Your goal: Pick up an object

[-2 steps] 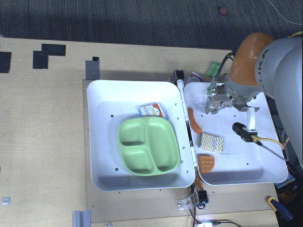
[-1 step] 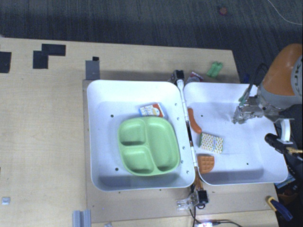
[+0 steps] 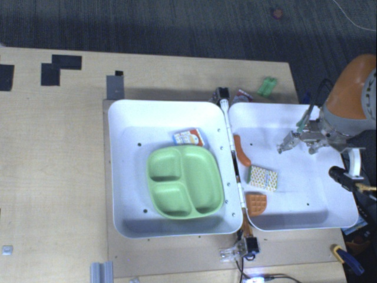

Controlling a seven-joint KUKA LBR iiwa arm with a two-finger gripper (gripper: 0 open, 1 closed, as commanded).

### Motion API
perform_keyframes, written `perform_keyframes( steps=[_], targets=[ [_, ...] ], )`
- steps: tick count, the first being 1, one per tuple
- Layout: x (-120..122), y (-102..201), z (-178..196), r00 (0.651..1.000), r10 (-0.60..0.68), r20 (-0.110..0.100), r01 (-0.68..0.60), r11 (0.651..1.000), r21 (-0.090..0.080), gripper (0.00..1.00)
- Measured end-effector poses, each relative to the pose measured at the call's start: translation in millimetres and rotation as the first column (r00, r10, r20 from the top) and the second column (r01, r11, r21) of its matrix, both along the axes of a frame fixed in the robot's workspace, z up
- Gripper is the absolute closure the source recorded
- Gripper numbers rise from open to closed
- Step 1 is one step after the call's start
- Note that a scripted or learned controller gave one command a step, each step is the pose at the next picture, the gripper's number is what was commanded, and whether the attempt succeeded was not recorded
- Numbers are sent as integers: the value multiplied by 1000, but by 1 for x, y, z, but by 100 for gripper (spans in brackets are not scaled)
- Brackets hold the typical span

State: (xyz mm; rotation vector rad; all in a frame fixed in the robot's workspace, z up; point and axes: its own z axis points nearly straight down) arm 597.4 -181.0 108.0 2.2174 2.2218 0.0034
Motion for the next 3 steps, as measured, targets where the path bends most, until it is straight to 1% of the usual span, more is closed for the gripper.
perform_keyframes(
  steps=[1,2,3],
  targets=[
    [-57,24,-17,1000,-1,-3,1,1000,1,0],
    [-111,64,-13,1000,-1,-2,1,1000,1,0],
    [-26,86,-21,1000,2,6,-2,1000,0,0]
  ],
)
